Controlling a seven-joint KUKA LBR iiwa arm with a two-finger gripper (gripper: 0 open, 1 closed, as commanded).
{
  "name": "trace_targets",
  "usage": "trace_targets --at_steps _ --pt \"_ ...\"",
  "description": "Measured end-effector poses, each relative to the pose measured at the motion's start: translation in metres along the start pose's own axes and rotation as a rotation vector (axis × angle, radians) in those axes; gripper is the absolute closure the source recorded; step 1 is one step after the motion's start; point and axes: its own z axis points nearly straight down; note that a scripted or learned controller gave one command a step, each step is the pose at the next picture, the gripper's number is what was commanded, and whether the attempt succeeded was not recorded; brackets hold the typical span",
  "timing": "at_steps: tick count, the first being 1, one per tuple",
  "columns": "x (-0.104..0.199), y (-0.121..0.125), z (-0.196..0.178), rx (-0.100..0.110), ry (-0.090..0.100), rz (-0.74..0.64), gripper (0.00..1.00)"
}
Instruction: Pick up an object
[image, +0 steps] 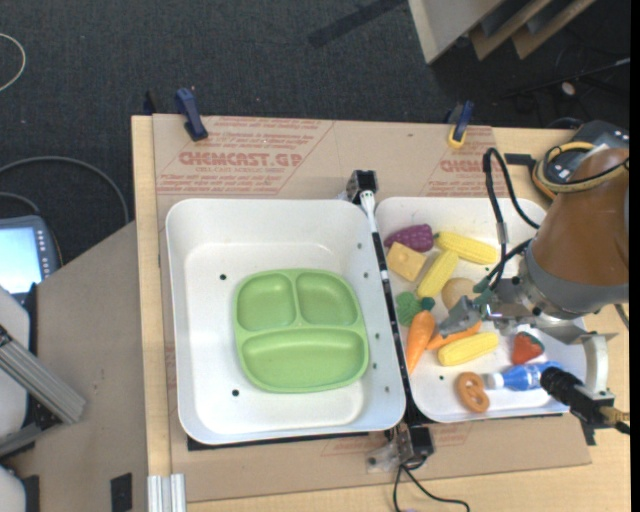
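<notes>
The left bin (190, 300) holds one green divided plate (298, 330). The right bin (440, 400) holds toy food: one purple grape bunch (411, 238), one cheese wedge (404, 262), three corn cobs (466, 247), one carrot (418, 340), one pretzel (473, 391). The gripper (470, 315) hovers among them; whether it grips anything cannot be told. Both bins sit on a brown board (250, 150) over dark carpet (200, 50).
</notes>
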Motion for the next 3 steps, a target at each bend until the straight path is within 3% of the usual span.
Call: trace_targets --at_steps 1,2,3 --pt "0.064 0.000 0.000 0.003 0.006 -0.011 0.00" --pt "0.024 0.020 0.000 -0.002 0.001 -0.002 0.00" --pt "0.009 -0.001 0.000 0.004 0.004 -0.003 0.00"
